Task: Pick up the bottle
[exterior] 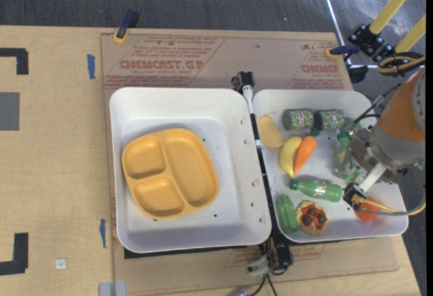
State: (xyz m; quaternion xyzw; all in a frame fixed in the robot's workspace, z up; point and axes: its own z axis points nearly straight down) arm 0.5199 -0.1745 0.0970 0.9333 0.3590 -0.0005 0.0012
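Gripper hangs over the right bin, in the right middle of the frame, at the end of the grey arm with the orange band. It is a blur of grey metal, so I cannot tell if it is open or closed, or if it has hold of anything.

The green bottle is in the same bin. It lies flat on its side on the white floor, a bit lower in the frame than the gripper and to its left. The two are near each other, but they look apart. The bottle's long way runs almost left to right across the frame, and its right end sits a little lower. Its thin end points left and its fat end points right, toward the arm.

A banana and a carrot lie just above the bottle's thin end. A green pickle and a small pizza slice lie just below it. The middle of the bottle has bare white floor above it.

So I think the gripper needs to go down and left in the frame, to the bottle's middle. It should squeeze across the short way, from top to bottom of the frame, not along the long way.
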